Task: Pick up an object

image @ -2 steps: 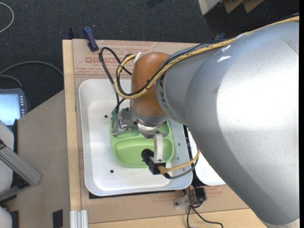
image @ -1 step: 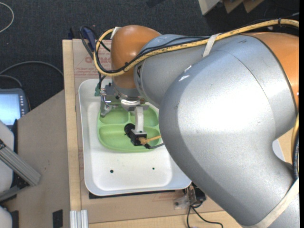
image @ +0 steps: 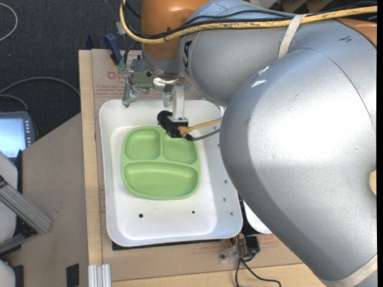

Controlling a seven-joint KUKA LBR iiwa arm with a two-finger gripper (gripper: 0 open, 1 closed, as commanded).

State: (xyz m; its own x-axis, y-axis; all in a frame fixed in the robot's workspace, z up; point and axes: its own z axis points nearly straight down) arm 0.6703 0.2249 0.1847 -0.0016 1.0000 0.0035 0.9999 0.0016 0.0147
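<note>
The gripper hangs at the upper left of the frame, over the top edge of the white bin, under the arm's orange band. From this angle I cannot tell whether it is open or closed, and nothing shows in its hold. Just below it, in the middle left of the frame, a green divided plate lies flat on the bin floor, nearer the top wall than the bottom one. The bin sits on the tan worktop. The plate is the likely thing to pick, and it looks awkward: wide, low and smooth. A straight drop onto its middle would probably close on nothing, or push it along the floor. A drop from where the gripper is now risks striking the bin's wall instead.
</note>
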